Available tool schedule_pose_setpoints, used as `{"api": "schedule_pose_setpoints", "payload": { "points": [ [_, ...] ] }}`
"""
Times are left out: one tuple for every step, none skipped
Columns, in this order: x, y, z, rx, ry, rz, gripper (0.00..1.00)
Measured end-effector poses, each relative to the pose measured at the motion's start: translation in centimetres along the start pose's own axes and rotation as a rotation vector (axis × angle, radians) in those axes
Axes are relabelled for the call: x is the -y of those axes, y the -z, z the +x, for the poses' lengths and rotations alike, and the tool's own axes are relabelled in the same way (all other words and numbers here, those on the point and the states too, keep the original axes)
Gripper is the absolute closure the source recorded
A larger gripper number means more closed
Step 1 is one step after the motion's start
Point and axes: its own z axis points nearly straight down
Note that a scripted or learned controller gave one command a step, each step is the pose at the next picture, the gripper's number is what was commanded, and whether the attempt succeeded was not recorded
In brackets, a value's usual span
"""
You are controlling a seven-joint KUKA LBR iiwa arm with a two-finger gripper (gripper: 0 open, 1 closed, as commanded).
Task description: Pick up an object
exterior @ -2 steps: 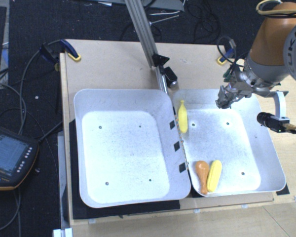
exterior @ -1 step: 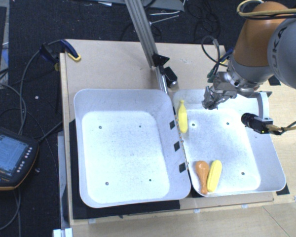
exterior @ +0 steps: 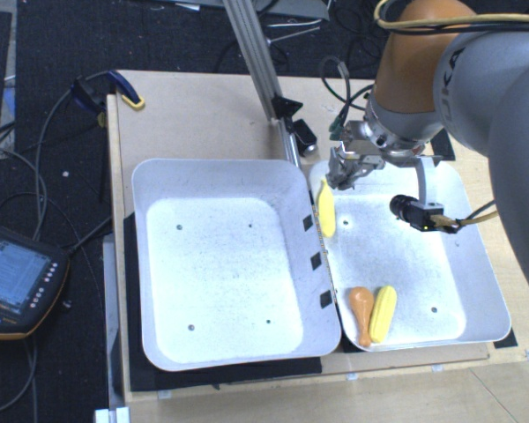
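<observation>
Grey two-finger gripper [exterior: 342, 180] — poised at right white bin's [exterior: 441, 320] far-left corner, just above long yellow plastic piece [exterior: 326, 213]; finger state cannot be told. Orange pear-shaped toy [exterior: 361, 311] and yellow block [exterior: 383, 313] — lodged touching at near edge.

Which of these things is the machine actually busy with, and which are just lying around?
Part of the job:
tool
yellow piece by the right bin's left wall
yellow piece and orange piece near its front

Lying about:
handheld screen
blue clamp
left bin

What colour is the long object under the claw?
Yellow long object, seen in the camera view.
</observation>
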Motion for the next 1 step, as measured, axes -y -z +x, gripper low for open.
{"api": "schedule_pose_setpoints", "payload": {
  "points": [
    [-0.05, -0.16, 6.14, 0.0, 0.001, 0.0, 1.0]
  ]
}}
